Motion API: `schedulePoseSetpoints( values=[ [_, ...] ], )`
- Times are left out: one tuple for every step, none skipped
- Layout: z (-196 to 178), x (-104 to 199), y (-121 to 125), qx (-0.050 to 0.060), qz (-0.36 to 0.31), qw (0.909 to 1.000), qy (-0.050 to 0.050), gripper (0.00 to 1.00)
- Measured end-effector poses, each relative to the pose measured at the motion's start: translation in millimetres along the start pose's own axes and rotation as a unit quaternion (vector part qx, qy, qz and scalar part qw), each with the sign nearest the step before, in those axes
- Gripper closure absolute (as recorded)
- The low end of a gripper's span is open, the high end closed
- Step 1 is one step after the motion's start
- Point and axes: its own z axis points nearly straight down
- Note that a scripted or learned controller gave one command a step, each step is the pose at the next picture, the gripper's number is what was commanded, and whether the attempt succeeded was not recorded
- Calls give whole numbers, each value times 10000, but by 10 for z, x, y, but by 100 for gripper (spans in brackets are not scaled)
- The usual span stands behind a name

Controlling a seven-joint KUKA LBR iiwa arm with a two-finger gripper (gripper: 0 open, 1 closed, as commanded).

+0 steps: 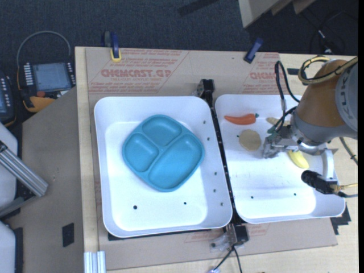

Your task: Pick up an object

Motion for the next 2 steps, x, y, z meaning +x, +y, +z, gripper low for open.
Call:
schedulePoseSetpoints(
  values=[
    [-569,-98,-17,-16,4,10000,-8,100],
    [-1076,-196,-46,-24,2,10000,-12,100]
  ],
)
